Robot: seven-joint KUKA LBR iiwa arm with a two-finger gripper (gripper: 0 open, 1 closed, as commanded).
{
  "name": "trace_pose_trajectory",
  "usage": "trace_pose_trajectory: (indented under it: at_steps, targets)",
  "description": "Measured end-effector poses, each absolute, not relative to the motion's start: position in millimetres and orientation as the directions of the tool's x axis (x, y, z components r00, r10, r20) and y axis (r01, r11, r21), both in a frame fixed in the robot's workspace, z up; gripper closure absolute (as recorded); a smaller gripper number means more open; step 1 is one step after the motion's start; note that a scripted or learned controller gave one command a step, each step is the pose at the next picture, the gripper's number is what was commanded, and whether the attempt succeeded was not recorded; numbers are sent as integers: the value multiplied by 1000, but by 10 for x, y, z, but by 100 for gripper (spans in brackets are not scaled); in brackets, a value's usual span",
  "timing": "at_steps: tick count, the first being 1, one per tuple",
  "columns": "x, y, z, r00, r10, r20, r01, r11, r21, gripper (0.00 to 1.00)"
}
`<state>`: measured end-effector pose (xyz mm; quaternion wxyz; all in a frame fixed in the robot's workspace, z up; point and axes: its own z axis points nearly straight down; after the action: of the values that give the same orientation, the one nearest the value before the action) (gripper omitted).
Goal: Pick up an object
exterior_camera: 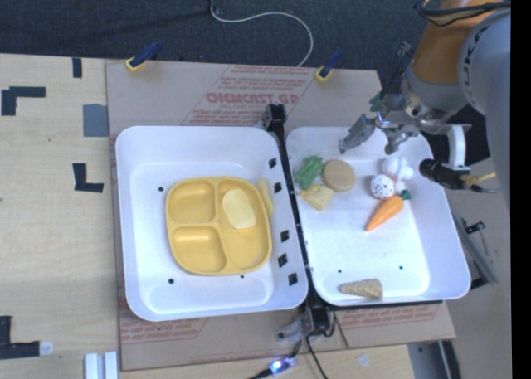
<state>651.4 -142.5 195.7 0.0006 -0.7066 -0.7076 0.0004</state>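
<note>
Six small toy foods are lying in the right bin (440,274), gripper (375,135) hovering spread and empty at its far edge.
Carrot (384,212), looking light, rigid, slick, is begging a mid-body pinch; one cookie (338,175), one egg (382,187), one cone (362,289), one green piece (309,170), one cheese wedge (318,196).

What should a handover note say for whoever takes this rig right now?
Gripper: open, holding nothing, hovering over the back edge of the right bin.
Right bin: carrot, white ball, round tan piece, green piece, pale yellow piece, cone near the front.
Left bin: yellow tray with a pale piece in its right compartment.
Done: nothing picked yet.
Left: lower onto an object, close, lift. The ball and tan piece look nearest.
</note>
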Motion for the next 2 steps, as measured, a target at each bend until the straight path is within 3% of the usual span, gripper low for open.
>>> trace_pose_trajectory:
  at_steps: [1,2]
  targets:
    - [6380,-1075,1005,0,1000,-6,1000,0,8,0]
    - [6717,-982,890,-3,1000,-3,1000,3,7,0]
